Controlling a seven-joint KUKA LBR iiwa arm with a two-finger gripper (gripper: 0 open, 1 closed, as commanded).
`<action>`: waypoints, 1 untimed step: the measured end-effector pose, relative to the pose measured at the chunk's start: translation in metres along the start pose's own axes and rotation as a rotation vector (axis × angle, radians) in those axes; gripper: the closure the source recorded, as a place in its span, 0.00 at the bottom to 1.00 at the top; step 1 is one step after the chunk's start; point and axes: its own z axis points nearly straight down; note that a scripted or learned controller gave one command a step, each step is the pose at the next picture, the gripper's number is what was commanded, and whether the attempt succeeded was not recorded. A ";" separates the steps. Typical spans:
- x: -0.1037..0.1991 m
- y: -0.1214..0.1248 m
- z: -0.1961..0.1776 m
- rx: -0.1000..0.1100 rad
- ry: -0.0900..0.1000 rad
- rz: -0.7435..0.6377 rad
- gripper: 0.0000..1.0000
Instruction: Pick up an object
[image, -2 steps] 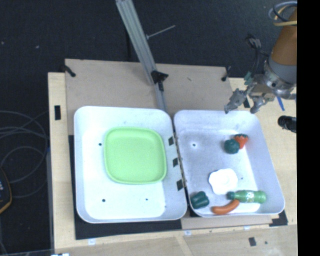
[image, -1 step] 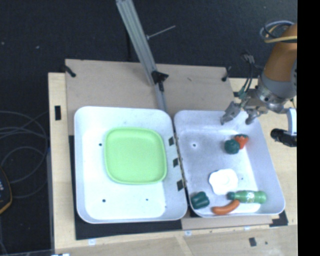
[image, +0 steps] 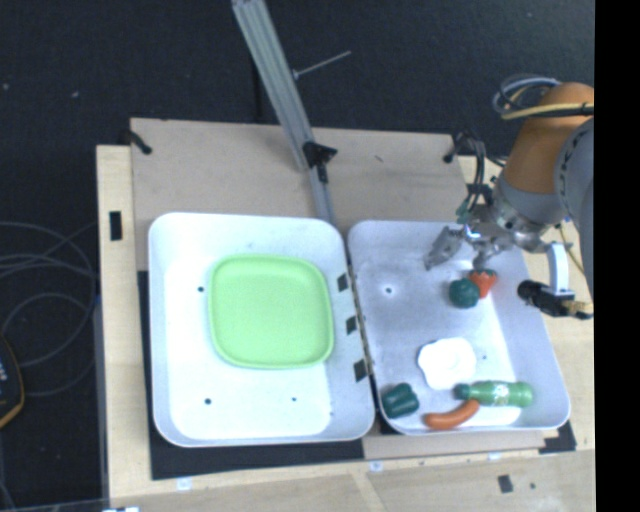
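My gripper hangs over the far part of the right bin, with its fingers spread apart and nothing between them. Just below it lie a dark green round object and a small orange-red object, touching each other. Nearer the front of this bin are a white lump, a green bottle lying on its side, an orange sausage-shaped piece and a dark green block.
The left bin holds a light green square plate. A grey slanted pole rises from the bench behind the bins. The arm's orange band is at the far right.
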 end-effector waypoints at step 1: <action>0.001 0.000 0.050 -0.002 0.001 -0.001 0.00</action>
